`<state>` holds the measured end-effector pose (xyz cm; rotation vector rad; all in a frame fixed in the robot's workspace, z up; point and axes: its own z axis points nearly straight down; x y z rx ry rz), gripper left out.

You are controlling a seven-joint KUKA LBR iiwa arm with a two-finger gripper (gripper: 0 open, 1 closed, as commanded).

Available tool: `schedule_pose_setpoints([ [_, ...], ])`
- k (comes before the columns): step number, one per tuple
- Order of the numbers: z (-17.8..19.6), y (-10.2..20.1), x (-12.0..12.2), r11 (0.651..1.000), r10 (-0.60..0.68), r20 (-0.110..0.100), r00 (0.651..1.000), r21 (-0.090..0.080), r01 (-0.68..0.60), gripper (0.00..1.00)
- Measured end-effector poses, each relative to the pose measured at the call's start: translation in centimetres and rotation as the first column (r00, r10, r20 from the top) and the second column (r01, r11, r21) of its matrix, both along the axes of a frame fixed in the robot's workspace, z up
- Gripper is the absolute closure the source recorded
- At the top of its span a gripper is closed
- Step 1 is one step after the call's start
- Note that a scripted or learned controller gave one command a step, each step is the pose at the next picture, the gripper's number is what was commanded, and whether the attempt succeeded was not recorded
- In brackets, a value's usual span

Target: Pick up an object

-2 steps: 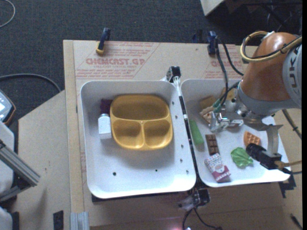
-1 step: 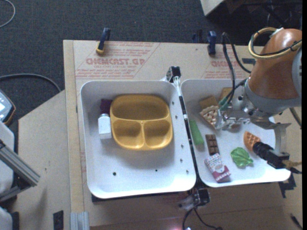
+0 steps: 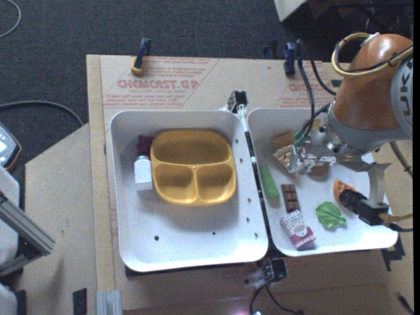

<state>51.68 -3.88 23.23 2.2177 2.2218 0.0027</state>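
Gripper [image 3: 300,159] hangs low in the right bin [image 3: 367,241], at its upper part, over a brownish tan item [image 3: 284,141] and pale clutter. You can't tell its state or whether it has anything; the wrist hides that.

Taking the green cylinder [image 3: 268,181] as landmark: the gripper is just up and right of it, the brown bar [image 3: 289,197] just right, the red-and-white packet [image 3: 298,230] below right, the green leafy piece [image 3: 330,214] further right, an orange piece [image 3: 342,190] beyond. The left bin [image 3: 131,241], well to its left, holds a yellow divided tray [image 3: 193,166] and a small white bottle [image 3: 143,171].

Step looks like descent or grasp on the tan item. Next, you'd want a firm close, then a straight lift to confirm.
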Motion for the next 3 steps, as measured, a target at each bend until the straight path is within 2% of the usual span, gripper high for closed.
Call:
schedule_pose_setpoints([
  [2, -1.8, -0.6, -0.2, 1.0, -0.003, -0.007, 1.0, 0.001, 0.003, 1.0],
  [3, -1.3, -1.3, 0.1, 1.0, -0.003, -0.002, 1.0, 0.0, 0.003, 1.0],
])
